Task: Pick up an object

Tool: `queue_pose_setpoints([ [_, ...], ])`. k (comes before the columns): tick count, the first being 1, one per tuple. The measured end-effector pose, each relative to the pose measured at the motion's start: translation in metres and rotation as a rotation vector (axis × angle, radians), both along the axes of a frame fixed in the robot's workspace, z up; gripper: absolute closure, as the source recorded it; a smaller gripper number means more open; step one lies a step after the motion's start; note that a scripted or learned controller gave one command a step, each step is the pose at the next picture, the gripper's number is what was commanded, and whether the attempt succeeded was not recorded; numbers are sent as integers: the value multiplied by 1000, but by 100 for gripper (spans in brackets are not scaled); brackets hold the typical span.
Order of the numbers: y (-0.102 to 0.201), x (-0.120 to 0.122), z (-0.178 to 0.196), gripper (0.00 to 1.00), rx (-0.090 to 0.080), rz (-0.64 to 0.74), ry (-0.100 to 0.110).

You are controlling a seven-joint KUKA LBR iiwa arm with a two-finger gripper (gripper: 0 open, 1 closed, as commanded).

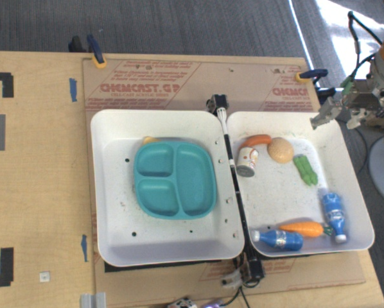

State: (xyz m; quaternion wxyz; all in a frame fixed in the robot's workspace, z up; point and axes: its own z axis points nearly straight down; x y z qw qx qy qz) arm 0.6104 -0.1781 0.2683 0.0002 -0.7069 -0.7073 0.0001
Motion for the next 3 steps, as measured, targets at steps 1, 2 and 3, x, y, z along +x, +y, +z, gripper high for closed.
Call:
queue_pose_setpoints([
  [1,-21,-72,-179,0,0,153,-1],
  [2,-37,-105,-181,0,11,361,-10],
  [3,-42,-104,-170,100,-2,356,-15],
])
